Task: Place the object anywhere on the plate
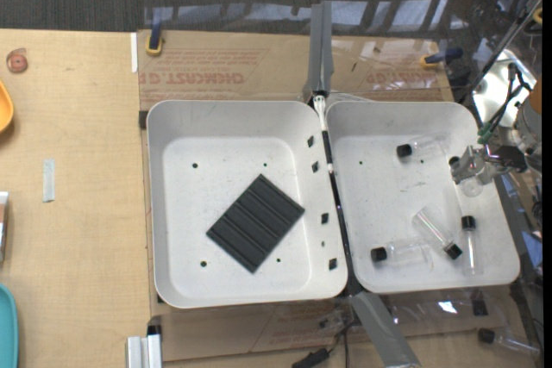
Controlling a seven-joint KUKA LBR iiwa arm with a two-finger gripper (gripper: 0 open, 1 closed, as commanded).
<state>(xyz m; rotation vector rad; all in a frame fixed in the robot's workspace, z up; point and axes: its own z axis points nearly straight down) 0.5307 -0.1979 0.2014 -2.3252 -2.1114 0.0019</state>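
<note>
Nearest the cam, in the right bin (509, 267), a clear vial w/ black cap (401, 252) is lying on its side by the front wall. Two more capped vials (435, 233) are lying just right of it, angled and close together. A fourth vial (418, 149) is resting toward the back of that bin, well apart from the others. The gripper (473, 164) is hanging over the bin's right rim. Something clear is showing right under it, but can't tell if it's spread, closed or pinching anything. The plate (256, 222), a dark ribbed rectangle, is lying flat approx mid left bin (164, 185), turned diagonal, w/ nothing sitting on it. Cardboard (259, 332) is lying under both bins.
</note>
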